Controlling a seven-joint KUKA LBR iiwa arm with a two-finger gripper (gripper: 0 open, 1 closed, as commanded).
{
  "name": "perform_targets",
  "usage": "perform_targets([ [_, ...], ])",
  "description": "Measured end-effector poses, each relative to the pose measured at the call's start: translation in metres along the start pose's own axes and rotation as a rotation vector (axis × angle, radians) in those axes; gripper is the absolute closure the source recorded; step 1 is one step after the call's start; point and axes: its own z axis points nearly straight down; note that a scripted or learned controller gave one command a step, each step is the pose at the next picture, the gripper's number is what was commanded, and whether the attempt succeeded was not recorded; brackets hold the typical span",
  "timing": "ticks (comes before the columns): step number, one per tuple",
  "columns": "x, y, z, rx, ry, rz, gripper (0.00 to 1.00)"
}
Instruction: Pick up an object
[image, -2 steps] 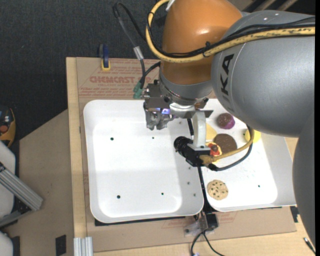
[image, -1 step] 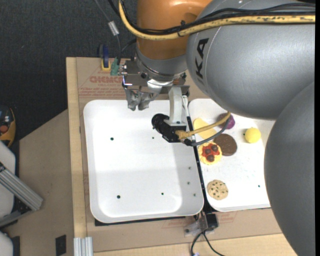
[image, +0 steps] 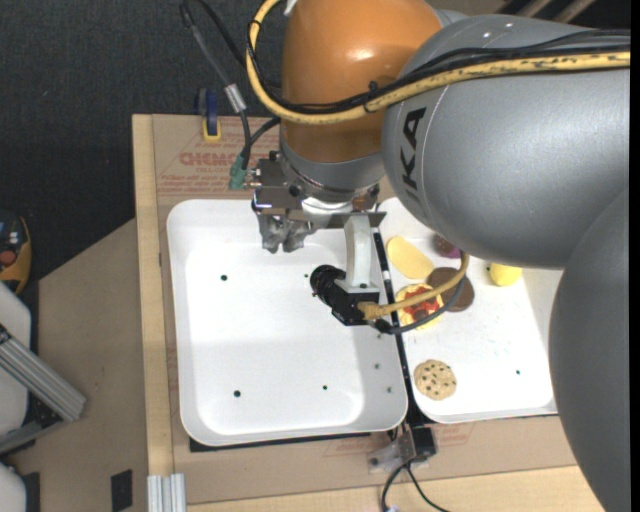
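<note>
Plainly, the pick has not begun: the gripper (image: 283, 236) hangs over the left bin (image: 210, 330), near its far wall. Its two grey fingers (image: 273, 238) stand close together, with at most a thin gap and nothing between them. The floor directly below the fingertips is bare white.

Everything worth taking lies in the right bin (image: 500, 395), across the dividing wall from the fingers. Closest to them is a pale yellow slice (image: 408, 257), just past the wall on the arm's side. Beyond it, farther from the fingers, sit a red and yellow piece (image: 420, 305), a brown disc (image: 455, 295) and a small yellow lump (image: 505, 273). A cookie (image: 435, 379) lies well apart from the fingers, toward the near edge.

The step in hand looks like the search or approach. The next move would probably call for carrying the gripper over the dividing wall, spreading the fingers, and lowering them around one chosen item.

If the yellow slice is the target, it lies flat, with its long axis running diagonally from the far end nearest the fingers toward the near end beside the brown disc. Its narrower end seems to point back toward the fingers. A grasp across the short width would likely suit it best. The cookie is round and has no long axis to align with.
</note>
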Motion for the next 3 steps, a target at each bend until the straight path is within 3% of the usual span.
perform_targets([
  [1, 0.006, 0.028, 0.067, 0.001, -0.001, 0.0, 1.0],
  [2, 0.005, 0.071, 0.07, -0.009, 0.001, 0.0, 1.0],
  [3, 0.006, 0.107, 0.029, -0.012, 0.002, -0.003, 1.0],
])
